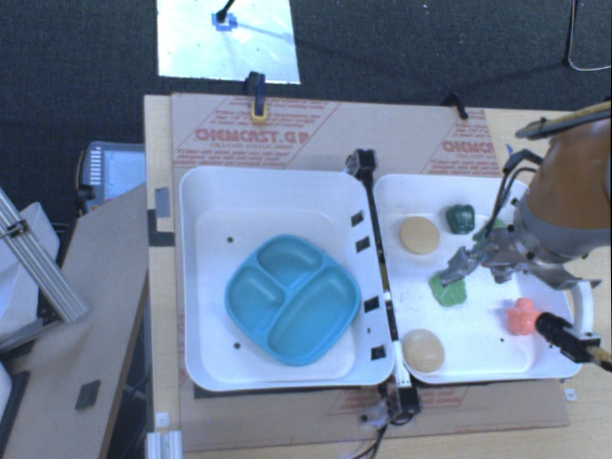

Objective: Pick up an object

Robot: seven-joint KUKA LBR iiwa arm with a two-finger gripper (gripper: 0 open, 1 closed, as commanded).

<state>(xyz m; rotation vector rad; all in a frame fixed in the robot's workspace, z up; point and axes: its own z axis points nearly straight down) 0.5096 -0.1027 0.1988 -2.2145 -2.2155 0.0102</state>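
The right bin (478, 191) holds several small things: a tan round piece (418, 234), a dark green piece (460, 218), a bright green piece (449, 293), an orange-pink piece (521, 317) and a second tan round piece (423, 350) near the front wall. My gripper (455, 270) reaches in from the right and hangs low over the middle of this bin. Its tip is right at the top edge of the bright green piece. The view does not show anything held.
The left bin (220, 194) holds a blue divided plate (292, 297). A black-clipped divider (373, 256) runs between the two bins. The arm's grey and orange body (569, 189) covers the right bin's far right side.
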